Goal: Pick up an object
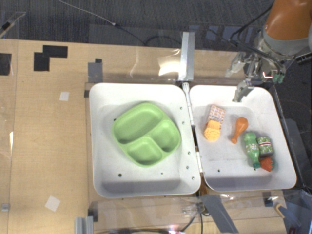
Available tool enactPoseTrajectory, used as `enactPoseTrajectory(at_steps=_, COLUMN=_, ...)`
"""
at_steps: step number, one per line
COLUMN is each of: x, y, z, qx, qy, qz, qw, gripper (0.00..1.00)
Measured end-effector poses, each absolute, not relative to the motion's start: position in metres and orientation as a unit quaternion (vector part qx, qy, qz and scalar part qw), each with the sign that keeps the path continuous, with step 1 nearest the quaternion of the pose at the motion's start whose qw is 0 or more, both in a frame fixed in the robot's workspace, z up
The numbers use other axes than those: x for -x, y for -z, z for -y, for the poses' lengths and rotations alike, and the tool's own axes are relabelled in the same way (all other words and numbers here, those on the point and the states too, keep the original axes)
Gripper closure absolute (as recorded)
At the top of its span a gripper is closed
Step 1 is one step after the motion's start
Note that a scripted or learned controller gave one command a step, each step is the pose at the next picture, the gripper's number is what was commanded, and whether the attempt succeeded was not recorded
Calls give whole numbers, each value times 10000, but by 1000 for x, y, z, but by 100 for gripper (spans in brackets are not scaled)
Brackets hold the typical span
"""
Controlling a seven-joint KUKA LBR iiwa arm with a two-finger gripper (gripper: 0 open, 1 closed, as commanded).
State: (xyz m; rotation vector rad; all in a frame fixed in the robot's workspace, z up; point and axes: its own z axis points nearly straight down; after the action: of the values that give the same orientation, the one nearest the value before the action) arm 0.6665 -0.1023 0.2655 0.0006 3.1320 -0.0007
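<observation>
Broad orange band (288, 17) up top, rounded and glossy, capped by a thin pale rim. Grey metal wrist (278, 47) beneath, dark cables looping off its side. Further down, silvery gripper (242, 90) hardware with 1 small green-and-red fitting.

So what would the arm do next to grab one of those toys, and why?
Probably swing toward the near side and come down over the orange drumstick. The pincer hangs above the right bin's far edge, holding nothing, and the drumstick lies closest to it, apart from the waffle and the green bottle, so there looks to be room around it.
</observation>
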Motion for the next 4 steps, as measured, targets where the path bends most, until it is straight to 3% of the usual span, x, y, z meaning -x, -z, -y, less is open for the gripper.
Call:
enactPoseTrajectory(at_steps=1, x=-642, y=-131, z=101, qx=-1032, qy=-8, qz=-9947, qw=-6, gripper=0)
enactPoseTrajectory(at_steps=2, x=-588, y=-104, z=114, qx=-27, qy=22, qz=-9997, qw=258, gripper=0)
enactPoseTrajectory(at_steps=3, x=-624, y=-101, z=107, qx=-1494, qy=-13, qz=-9886, qw=165, gripper=0)
enactPoseTrajectory(at_steps=4, x=-554, y=-102, z=112, qx=-1605, qy=-3, qz=-9867, qw=244, gripper=0)
